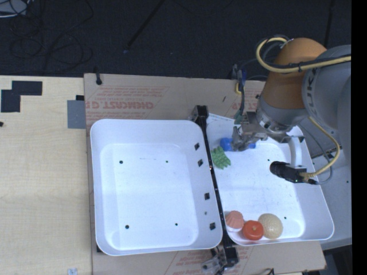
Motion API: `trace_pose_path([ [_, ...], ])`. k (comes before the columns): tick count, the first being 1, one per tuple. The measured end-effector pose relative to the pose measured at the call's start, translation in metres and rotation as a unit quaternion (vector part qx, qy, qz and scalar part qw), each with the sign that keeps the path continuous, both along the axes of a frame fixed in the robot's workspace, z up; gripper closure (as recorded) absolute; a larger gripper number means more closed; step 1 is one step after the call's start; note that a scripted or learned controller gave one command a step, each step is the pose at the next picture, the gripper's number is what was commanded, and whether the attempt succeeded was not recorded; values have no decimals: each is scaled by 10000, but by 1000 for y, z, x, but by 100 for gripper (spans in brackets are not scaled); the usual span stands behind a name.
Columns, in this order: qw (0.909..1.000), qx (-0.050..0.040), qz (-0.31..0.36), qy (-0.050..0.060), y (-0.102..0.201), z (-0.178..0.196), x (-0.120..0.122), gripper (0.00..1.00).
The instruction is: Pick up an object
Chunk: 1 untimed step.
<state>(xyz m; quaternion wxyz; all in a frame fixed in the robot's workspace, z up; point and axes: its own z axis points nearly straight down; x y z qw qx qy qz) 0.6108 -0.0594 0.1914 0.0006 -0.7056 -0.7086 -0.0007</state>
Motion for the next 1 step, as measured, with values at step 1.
trace_pose_path([
  [1, 10000, 1, -9, 43, 68, -5, -60, 100],
])
